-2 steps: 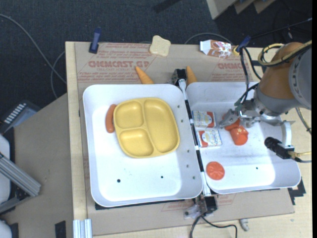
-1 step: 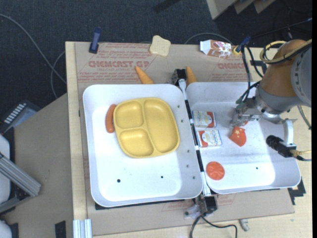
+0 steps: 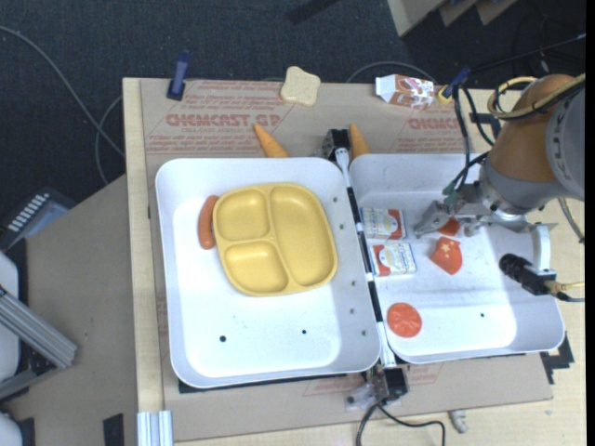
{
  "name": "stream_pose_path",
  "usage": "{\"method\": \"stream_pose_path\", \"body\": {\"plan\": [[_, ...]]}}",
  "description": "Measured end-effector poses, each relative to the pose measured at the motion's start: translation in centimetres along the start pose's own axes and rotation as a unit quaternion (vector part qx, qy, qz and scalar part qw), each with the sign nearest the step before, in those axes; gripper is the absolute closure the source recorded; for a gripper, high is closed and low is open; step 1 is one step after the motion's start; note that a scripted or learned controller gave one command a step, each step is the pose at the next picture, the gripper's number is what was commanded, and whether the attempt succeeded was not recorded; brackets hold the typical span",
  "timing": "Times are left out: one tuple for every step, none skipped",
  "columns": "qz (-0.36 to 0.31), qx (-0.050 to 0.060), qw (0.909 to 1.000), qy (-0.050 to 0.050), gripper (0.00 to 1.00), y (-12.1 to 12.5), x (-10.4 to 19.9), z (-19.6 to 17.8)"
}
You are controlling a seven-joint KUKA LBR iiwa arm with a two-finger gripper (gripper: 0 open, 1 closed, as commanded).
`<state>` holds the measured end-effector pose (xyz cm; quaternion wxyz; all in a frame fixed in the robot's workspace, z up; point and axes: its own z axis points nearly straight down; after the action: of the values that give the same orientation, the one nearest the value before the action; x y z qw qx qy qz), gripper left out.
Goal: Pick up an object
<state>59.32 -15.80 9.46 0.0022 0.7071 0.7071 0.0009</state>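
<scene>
Camera view looks down on the right white bin (image 3: 530,328), where the grey two-finger gripper (image 3: 450,221) hangs low near the far wall. A red strawberry-shaped toy (image 3: 447,255) lies just beside and nearer than the fingertips, apart from them as far as can be seen. The metal fingers (image 3: 429,221) spread out sideways; whether anything sits between them cannot be told. Left of the strawberry lie two small white cartons with red printing (image 3: 389,241), their writing too small to read, and nearer the front a flat red disc (image 3: 404,320). On the brown board (image 3: 223,110) beyond the bins, red letters read "CHEMCAST GP".
</scene>
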Motion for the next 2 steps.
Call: {"method": "stream_pose_path", "body": {"plan": [[0.001,0.002,1.0000,0.000,0.00,-3.4,1.2,1.0],[0.001,0.000,1.0000,0.000,1.00,-3.2,1.2,-0.2]]}}
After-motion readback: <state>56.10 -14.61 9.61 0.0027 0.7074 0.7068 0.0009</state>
